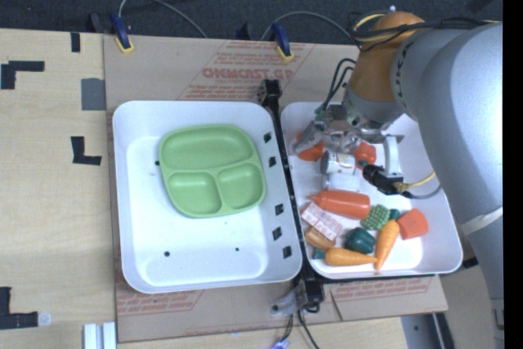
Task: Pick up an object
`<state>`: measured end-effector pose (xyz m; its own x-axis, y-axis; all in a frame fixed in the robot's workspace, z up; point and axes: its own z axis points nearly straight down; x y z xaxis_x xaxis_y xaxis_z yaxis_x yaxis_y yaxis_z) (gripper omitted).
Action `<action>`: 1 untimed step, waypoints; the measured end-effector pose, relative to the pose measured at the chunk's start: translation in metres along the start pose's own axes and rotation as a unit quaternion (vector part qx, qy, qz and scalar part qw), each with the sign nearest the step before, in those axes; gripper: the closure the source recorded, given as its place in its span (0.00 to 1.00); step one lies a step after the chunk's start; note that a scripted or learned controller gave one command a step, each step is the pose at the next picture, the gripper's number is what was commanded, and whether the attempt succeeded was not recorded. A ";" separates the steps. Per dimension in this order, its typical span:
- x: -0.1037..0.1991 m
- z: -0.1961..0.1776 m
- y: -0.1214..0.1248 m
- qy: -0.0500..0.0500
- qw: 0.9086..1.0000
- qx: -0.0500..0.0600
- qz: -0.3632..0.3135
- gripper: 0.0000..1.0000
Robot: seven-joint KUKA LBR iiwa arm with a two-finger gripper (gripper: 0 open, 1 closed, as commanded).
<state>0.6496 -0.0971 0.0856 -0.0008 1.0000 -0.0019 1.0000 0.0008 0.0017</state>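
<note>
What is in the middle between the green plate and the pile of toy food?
In the camera view, the two bins' touching walls, fitted with black clips, lie between the green divided plate and the toy food pile.

a pale green three-compartment plastic plate (212, 170) in a shallow white bin (135, 200); orange toy carrot (386, 242), dark teal toy vegetable (359, 240), red toy sausage (340, 203).

One fixed camera looks down at a slant from above the counter (49, 176), taking in both white bins (135, 200) side by side.
</note>
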 end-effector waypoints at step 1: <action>-0.004 0.000 0.010 0.001 1.000 0.000 -0.001 0.00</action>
<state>0.6597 -0.1012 0.0855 -0.0023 1.0000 -0.0001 1.0000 0.0023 0.0011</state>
